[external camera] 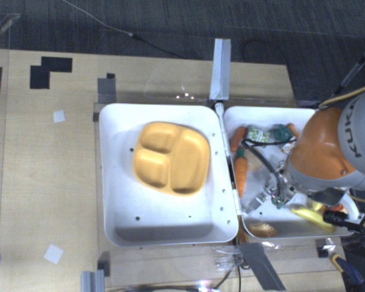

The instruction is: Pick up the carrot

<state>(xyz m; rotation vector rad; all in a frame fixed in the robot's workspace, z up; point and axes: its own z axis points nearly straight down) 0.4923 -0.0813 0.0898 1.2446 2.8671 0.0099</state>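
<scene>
from the camera above, the wooden tabletop (42,181) carries two shallow white bins side by side. the left bin (118,224) holds a yellow divided tray (170,157), sitting near its middle. the right bin (255,233) holds the carrot (239,174), which lies lengthwise just beside the wall shared with the left bin, its green top pointing toward the far edge. a second orange piece (237,139) lies just beyond the carrot, and a green packet (264,134) sits farther along the far side of the right bin. a banana (310,216) and a small brown item (261,229) lie near the right bin's near wall. the arm (325,151) reaches over the right bin, and the end effector (274,194) hangs low just beside the carrot, apart from it; whether it is released or clenched cannot be told from here, and nothing is seen in its grip.
</scene>
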